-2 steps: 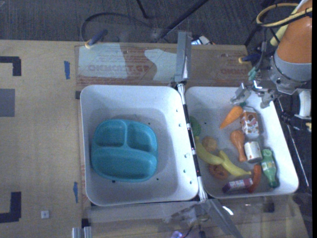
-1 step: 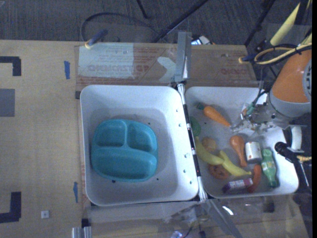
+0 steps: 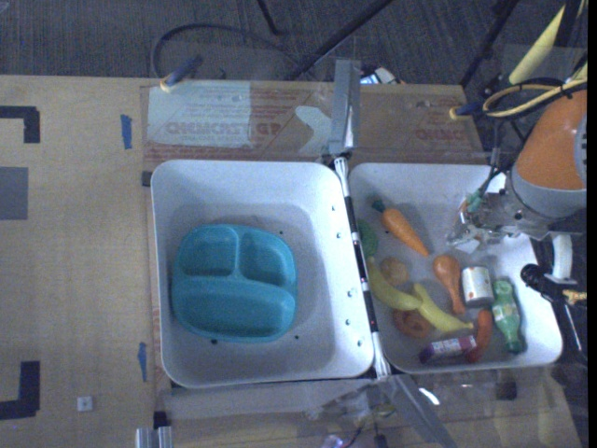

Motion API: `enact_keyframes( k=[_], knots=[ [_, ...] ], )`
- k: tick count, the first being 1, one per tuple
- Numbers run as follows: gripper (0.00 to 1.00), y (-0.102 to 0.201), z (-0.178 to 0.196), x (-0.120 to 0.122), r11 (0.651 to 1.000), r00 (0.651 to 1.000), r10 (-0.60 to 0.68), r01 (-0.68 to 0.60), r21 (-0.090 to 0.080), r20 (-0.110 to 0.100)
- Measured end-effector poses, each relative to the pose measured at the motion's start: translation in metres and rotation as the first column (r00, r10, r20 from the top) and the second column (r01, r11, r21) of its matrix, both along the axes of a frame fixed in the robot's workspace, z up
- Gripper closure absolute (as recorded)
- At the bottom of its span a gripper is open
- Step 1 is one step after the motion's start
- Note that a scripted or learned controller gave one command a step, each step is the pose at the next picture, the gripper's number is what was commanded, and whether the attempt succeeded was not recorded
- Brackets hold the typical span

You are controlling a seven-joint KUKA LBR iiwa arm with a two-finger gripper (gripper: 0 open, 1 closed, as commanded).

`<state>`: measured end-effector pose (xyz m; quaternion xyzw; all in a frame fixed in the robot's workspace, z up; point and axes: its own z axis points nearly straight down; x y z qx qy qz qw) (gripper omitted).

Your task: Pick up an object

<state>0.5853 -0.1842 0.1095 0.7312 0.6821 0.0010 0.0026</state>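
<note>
The gripper (image 3: 480, 215) is seen poised over the right-hand shallow white bin (image 3: 550, 348), above the small silver can (image 3: 477, 285) and the curved orange toy vegetable (image 3: 449, 279); its grasp state cannot be told. 1 object should be singled out, centred under the wrist, and approached vertically so neighbours are not nudged.

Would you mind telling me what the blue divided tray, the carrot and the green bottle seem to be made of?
The blue divided tray looks like moulded plastic with a matte finish: one even colour, rounded compartment walls. The carrot is probably toy plastic, judging by its flat orange and smooth surface, though soft rubber is possible. The green bottle seems to be plastic too; the picture is too coarse to rule out glass.
</note>
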Motion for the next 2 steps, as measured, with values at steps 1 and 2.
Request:
enact_keyframes(
  k=[1,2],
  knots=[
    [1.0,-0.001,0.013,0.033,0.964,0.964,-0.266,0.266,0.002,-0.006],
    [1.0,0.014,0.095,0.018,0.902,0.902,-0.431,0.431,0.001,-0.005]
  ],
)
